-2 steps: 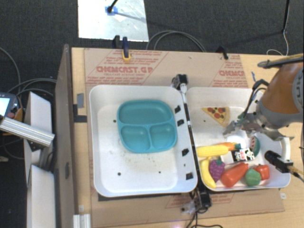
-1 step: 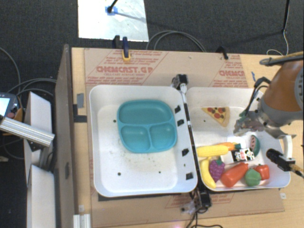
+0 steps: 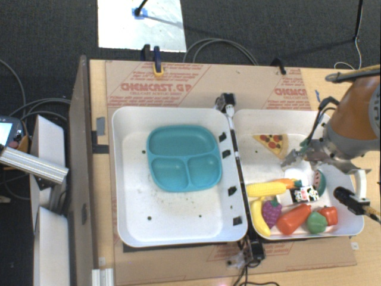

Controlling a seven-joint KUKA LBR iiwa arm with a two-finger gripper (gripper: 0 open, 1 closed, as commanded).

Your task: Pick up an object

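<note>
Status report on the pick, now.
Gripper low over right bin, fingers unclear. Toy food heaped at near wall; pizza slice apart. Teal plate in left bin.

One fixed overhead cam, slanted down, covers both bins [image 3: 134, 177] w/ arm [image 3: 357, 112] entering right.
</note>
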